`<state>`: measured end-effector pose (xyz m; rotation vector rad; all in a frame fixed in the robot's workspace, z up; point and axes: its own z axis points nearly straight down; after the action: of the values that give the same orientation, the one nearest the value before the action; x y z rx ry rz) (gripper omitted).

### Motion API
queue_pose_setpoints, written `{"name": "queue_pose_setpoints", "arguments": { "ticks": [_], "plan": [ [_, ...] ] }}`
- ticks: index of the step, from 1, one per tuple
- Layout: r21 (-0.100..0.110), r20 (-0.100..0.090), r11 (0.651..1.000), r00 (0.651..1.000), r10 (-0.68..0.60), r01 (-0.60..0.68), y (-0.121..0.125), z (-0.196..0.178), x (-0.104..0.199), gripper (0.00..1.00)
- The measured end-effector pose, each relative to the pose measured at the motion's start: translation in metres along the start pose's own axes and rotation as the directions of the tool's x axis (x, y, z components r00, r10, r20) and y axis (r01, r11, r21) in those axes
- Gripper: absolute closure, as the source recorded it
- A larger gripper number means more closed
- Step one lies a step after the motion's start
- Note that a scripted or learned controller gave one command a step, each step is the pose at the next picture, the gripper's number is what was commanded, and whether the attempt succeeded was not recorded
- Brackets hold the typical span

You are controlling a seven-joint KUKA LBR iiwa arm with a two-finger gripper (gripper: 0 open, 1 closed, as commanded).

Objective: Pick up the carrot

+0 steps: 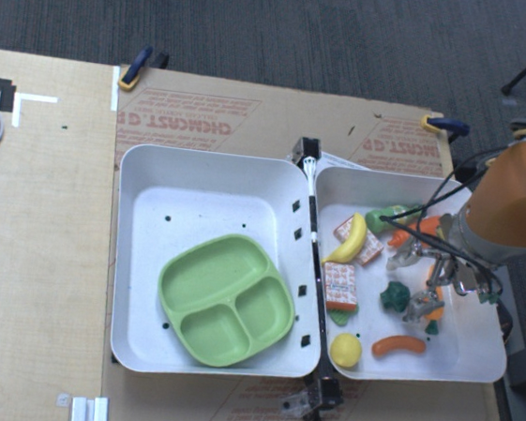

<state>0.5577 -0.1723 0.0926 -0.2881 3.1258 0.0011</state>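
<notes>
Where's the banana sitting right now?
The banana lies in the right bin, near the wall shared with the left bin, leaning over a small red-and-white box.

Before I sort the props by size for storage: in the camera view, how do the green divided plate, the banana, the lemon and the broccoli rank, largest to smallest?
1. Green divided plate, by far the largest.
2. Banana.
3. Lemon and broccoli look about alike; I would not rank them, as the broccoli sits partly beside the arm's tooling.

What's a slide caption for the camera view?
Tool over the right bin near a carrot; green divided plate in left bin.
</notes>
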Motion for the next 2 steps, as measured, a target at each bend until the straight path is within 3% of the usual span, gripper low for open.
{"name": "queue_pose_setpoints", "arguments": {
  "ticks": [1, 2],
  "plan": [
    [0.0, 0.0, 0.917, 0.917, -0.399, 0.399, 0.002, 0.0, 0.027, 0.0],
    [0.0, 0.0, 0.853, 0.853, -0.522, 0.522, 0.022, 0.0, 0.053, 0.0]
  ]
}}
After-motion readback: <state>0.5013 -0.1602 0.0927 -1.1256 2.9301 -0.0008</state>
